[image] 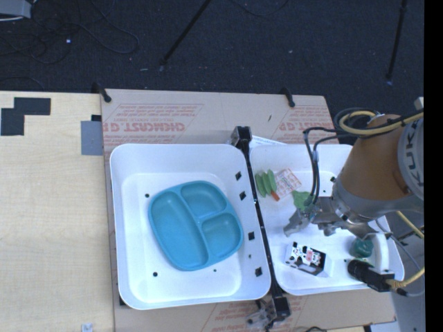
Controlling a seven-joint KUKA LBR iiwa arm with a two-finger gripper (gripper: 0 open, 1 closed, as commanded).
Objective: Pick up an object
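The grey arm (377, 164), with its orange band, reaches in from the right over the right bin (332, 286). Its tool (304, 221) hangs low above that bin's middle; whether the tool is spread or pressed together cannot be told.

Just below the tool lies a small black-and-white card-like object (306, 258), flat on the bin floor, its long axis running left to right with a slight downward tilt toward the right. Nearer the bin's far edge sit green pieces (266, 182) with long axes running roughly front to back, beside a small white and red packet (286, 181). A teal round thing (361, 247) lies at the right.

The left bin (131, 254) holds a blue divided plate (195, 223), its long axis slanting.
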